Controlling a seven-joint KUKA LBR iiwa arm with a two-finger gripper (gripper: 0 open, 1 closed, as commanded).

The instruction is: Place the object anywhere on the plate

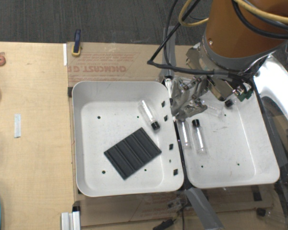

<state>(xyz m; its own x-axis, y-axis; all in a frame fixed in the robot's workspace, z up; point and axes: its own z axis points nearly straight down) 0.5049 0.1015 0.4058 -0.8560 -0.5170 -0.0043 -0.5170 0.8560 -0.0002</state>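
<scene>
- In the left bin (86, 176): one dark ribbed plate (132, 153), lying flat; one clear vial (148, 113) just above it.
- Right of the plate, in the right bin (259, 171): two vials (198, 135), side by side.
- Above those vials: gripper (185, 110), low at the bin's inner edge; its grip could not be told.
- Step, as judged: picking a vial; next called for a lift and carry to the plate.

A broad orange band (249, 18) is seen on the arm, with a grey metal wrist section (216, 63) below it. Black and yellowish cables (182, 13) are looped alongside. The gripper (185, 107) is built of bare silvery metal parts, and a small green component (243, 92) is mounted beside it.
</scene>
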